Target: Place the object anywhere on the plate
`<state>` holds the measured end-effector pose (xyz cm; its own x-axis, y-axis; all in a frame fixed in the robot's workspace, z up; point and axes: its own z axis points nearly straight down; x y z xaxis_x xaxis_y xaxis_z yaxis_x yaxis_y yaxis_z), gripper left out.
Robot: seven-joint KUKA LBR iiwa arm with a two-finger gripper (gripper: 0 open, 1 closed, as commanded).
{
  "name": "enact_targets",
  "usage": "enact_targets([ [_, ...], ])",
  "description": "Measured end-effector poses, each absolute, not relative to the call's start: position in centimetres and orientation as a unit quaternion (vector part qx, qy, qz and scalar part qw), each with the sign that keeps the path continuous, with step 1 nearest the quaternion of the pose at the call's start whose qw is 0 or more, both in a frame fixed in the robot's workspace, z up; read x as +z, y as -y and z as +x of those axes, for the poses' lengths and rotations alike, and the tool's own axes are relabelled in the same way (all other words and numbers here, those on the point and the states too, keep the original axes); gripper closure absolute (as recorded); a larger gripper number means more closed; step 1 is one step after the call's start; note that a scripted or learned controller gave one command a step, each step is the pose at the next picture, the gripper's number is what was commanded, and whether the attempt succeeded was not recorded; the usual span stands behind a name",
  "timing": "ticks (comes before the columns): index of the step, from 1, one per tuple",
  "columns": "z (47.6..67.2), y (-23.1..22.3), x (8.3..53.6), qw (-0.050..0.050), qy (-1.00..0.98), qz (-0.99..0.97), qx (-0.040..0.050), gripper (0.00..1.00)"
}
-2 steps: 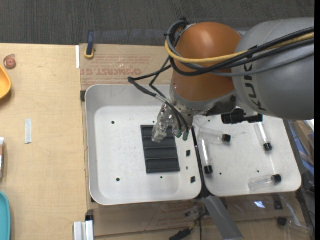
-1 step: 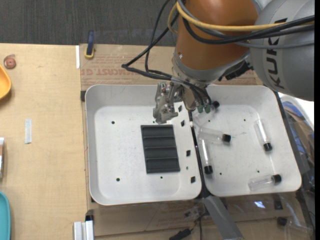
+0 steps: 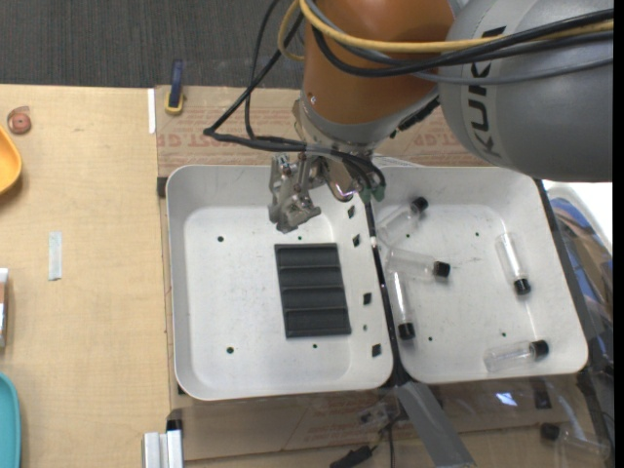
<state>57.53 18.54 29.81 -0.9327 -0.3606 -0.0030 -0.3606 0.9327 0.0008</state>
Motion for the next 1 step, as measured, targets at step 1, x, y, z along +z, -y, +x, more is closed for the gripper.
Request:
enact_targets([
  [1,58.86,-21.74,29.37,0.002,-0.953,-0.305,0.0008,1.0],
])
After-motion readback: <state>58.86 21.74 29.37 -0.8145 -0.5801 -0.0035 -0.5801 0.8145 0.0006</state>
